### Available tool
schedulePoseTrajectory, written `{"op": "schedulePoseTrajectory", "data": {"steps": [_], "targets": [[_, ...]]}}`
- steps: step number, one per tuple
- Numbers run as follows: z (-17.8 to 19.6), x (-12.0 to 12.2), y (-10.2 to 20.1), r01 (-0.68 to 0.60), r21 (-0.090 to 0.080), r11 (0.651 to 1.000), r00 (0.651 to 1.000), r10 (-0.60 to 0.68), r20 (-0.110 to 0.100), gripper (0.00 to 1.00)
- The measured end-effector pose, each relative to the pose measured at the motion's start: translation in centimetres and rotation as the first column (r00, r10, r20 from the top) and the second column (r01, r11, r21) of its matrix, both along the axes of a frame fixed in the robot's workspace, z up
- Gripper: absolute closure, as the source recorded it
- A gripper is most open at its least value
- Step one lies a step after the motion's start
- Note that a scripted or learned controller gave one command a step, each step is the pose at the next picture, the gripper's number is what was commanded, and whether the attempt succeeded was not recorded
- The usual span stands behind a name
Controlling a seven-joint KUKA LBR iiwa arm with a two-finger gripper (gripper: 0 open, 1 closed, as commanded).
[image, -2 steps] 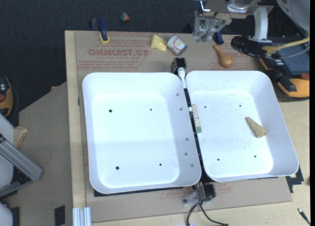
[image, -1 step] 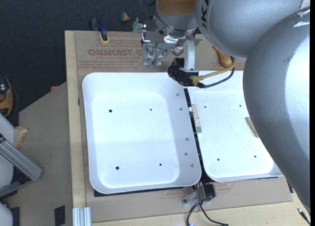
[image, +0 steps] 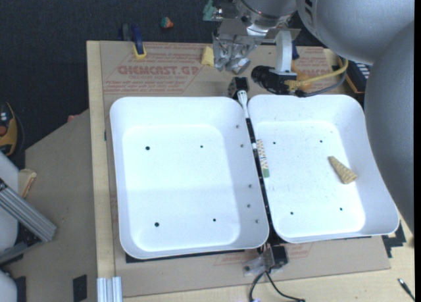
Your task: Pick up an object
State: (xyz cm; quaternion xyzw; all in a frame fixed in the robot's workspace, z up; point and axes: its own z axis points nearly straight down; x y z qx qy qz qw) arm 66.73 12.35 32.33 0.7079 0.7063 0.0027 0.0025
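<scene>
Tan cone-shaped piece [image: 343, 170] at 3 o'clock in right bin [image: 375, 218]; looks light, stiff, likely rolls. Grasp across mid-body. Gripper [image: 231, 57] at 12 o'clock; spread cannot be told.

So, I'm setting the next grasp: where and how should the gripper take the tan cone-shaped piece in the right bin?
Grip the tan cone-shaped piece across its thicker lower-right end, coming straight down from above. It lies flat and diagonal on the right bin floor, so the fingers should probably close across its long axis; the narrow upper-left tip offers less to hold.
</scene>
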Motion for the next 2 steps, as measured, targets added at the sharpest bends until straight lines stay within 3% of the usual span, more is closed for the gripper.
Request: {"op": "schedulePoseTrajectory", "data": {"steps": [1,2], "targets": [[-2.7,-0.5,10.1,-0.012,0.004,1.000,1.000,0.012,-0.007,1.00],[6.4,0.1,2.3,0.005,-0.001,1.000,1.000,-0.005,0.005,1.00]]}}
